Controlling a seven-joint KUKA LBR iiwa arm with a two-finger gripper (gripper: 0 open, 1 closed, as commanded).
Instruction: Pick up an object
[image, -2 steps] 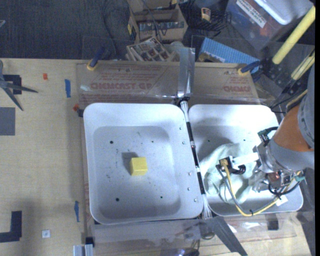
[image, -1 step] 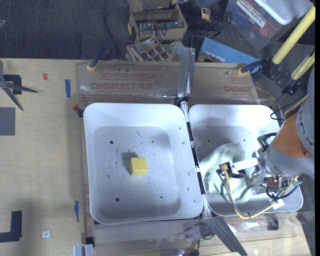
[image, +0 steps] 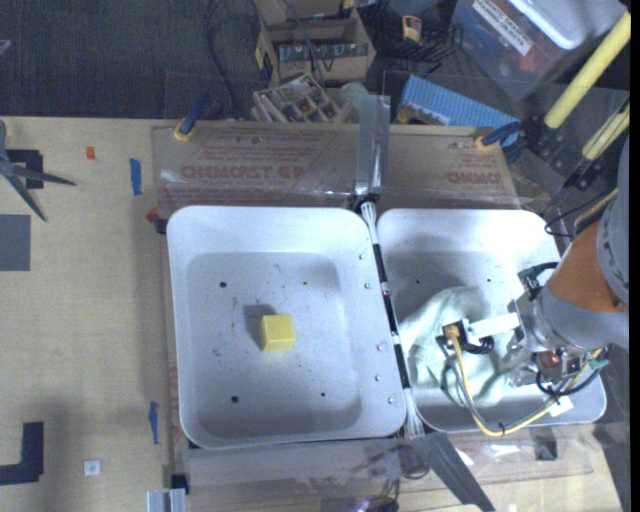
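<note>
I cannot tell the end effector's (image: 522, 368) state. At lower right, the limp cloth (image: 430, 312) may slip, failing the pick.

Bench (image: 80, 330) holds two bins (image: 270, 216) (white, adjoining).
</note>
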